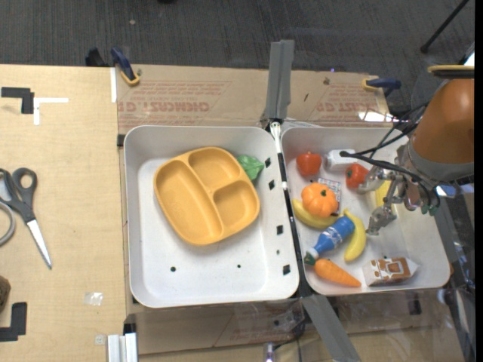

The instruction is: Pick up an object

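Observation:
The right bin point(423, 277) holds several toy foods: a red tomato point(308, 163), a white object point(339, 158), a red pepper point(356, 175), an orange pumpkin point(320, 199), a banana point(311, 217), a blue bottle point(333, 237), a second yellow banana point(356, 242), a carrot point(336, 272) and a small brown box point(389, 270). My gripper point(376, 202) hangs over this bin's right half, open, its two metal fingers spread apart. A yellow piece point(385, 192) shows between them, though I cannot tell whether they touch it. The orange wrist band point(449, 123) sits above the bin's right wall.
The left bin point(143, 277) holds a yellow divided plate point(207, 194) with a green item point(253, 167) at its far right edge. Scissors point(26, 210) lie on the wooden bench at the left. Blue clamps point(124, 65) point(385, 84) grip the cardboard behind the bins.

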Robot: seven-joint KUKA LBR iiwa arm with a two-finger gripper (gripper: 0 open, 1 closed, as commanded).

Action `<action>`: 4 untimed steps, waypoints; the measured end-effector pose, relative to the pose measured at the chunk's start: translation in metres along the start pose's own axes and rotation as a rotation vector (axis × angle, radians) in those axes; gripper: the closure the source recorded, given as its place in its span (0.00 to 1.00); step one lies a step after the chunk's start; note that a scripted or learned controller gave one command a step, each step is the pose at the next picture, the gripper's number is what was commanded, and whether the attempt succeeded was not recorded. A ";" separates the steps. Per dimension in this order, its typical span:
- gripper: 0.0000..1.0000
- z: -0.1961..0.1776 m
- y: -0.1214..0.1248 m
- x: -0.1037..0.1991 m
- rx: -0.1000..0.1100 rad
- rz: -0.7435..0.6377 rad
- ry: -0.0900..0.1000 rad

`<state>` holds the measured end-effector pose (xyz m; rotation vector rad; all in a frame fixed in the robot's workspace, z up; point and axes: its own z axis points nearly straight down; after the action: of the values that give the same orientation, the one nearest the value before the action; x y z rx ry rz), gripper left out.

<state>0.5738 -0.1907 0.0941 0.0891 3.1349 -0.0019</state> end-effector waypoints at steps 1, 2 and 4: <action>0.00 0.004 0.023 -0.028 0.003 0.110 0.058; 1.00 -0.007 0.025 -0.036 0.004 0.108 0.020; 0.00 0.006 0.052 -0.068 0.002 0.314 0.041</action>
<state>0.6444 -0.1422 0.0886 0.5855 3.1225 -0.0018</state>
